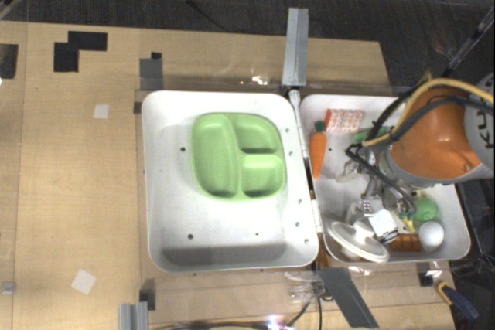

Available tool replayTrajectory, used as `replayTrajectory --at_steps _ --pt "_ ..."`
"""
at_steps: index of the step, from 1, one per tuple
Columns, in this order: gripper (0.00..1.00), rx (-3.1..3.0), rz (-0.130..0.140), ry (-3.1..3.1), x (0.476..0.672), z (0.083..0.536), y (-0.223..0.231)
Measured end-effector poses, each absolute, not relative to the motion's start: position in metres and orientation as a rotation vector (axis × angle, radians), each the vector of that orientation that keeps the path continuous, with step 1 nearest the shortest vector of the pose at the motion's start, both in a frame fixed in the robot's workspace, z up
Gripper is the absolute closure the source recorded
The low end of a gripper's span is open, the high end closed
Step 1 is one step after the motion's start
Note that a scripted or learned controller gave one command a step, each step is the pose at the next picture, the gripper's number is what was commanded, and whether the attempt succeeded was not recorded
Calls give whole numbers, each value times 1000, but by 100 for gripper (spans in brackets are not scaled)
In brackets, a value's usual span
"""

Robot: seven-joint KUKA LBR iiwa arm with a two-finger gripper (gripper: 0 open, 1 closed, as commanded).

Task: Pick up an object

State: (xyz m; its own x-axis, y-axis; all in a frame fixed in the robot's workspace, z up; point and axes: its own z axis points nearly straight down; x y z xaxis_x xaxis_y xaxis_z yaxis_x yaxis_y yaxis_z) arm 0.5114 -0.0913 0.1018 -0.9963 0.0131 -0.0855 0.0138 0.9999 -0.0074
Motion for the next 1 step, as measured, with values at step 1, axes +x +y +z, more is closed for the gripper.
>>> replayTrajectory --at_steps 1 --pt "0 -51 -5 3116 548 92 -83"
